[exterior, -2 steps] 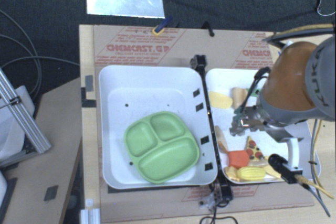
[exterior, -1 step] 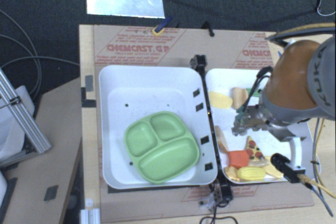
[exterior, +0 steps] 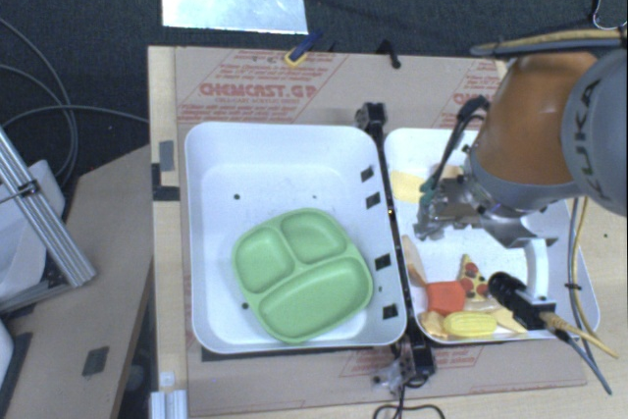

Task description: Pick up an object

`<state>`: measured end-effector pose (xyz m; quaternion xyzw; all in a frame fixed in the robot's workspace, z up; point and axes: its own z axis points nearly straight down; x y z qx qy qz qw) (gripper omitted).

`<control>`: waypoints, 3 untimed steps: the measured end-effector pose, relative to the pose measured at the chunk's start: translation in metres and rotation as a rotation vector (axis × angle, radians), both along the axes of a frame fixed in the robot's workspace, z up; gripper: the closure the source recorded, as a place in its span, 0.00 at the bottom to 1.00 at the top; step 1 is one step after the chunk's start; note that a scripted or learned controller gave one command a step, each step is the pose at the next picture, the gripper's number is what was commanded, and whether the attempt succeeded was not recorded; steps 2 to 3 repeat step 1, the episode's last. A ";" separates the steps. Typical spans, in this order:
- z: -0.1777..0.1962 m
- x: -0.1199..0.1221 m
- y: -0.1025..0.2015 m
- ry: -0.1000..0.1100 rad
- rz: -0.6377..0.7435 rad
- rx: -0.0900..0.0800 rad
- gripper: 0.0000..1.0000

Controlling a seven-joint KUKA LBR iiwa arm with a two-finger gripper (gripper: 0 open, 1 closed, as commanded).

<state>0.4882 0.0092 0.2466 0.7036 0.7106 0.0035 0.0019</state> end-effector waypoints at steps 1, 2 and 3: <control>-0.035 -0.002 0.051 0.008 -0.002 -0.001 1.00; -0.035 -0.002 0.051 0.008 -0.002 -0.001 1.00; -0.035 -0.002 0.051 0.008 -0.002 -0.001 1.00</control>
